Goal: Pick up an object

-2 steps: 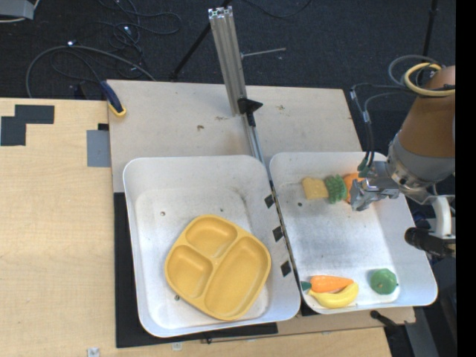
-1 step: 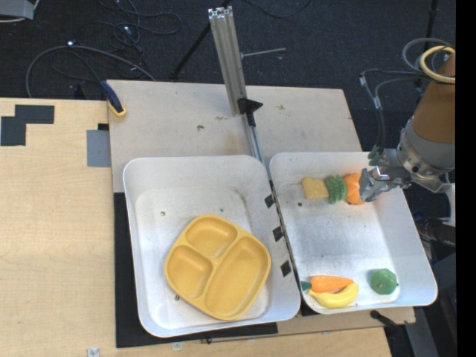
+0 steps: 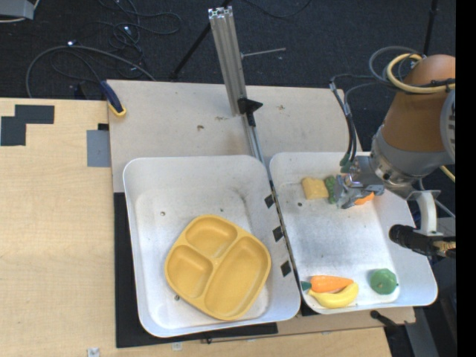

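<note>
1. Where the left bin [image 3: 141,199] takes up the middle of the bench, a yellow divided plate [image 3: 216,265] with three compartments lies in it, toward the bin's near edge and right half.
2. The right bin [image 3: 335,236] sits just beside the left one, their inner rims touching along a row of black clips [image 3: 277,233].
3. Near the far edge of the right bin lies a yellow sponge-like block [image 3: 314,189], with a small green piece [image 3: 330,184] just beside it on its right.
4. The gripper [image 3: 346,198] is down in the far part of the right bin, just to the right of the yellow block, with an orange object [image 3: 362,196] touching its right side; whether its fingers are spread or closed is too small and dark to tell.
5. Along the near edge of the right bin, an orange toy carrot [image 3: 329,282] rests on top of a yellow toy banana [image 3: 336,297].
6. Near the near right corner, a green round toy [image 3: 383,280] lies apart from the banana.
7. The grey arm [image 3: 416,117] with its orange band reaches over the bin's right rim.
</note>
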`<state>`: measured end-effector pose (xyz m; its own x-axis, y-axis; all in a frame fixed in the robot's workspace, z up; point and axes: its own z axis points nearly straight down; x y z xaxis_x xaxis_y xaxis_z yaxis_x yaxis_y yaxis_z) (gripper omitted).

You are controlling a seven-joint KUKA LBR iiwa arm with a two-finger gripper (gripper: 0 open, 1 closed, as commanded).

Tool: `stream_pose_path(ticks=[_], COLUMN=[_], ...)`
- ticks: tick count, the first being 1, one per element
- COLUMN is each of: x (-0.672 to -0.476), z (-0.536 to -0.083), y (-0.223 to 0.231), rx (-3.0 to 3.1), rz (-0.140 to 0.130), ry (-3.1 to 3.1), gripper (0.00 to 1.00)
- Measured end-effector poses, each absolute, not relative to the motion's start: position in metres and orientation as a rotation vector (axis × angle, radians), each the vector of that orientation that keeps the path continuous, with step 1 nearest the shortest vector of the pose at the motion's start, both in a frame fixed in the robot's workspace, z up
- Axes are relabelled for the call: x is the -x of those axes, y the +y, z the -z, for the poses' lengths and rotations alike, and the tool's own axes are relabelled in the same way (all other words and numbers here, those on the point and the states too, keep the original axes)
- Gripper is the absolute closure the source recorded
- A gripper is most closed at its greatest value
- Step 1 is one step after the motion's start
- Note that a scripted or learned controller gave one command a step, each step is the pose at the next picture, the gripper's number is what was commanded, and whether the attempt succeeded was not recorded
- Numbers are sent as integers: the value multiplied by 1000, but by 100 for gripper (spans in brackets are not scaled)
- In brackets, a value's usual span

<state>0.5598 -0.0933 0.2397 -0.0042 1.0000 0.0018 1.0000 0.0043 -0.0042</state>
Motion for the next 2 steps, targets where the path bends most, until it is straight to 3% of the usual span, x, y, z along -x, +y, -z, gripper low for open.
stream_pose_path(ticks=[2], x=[-531], z=[-217], y=[13], rx=[2213], rz=[-4], ry=[-2223], gripper=[100])
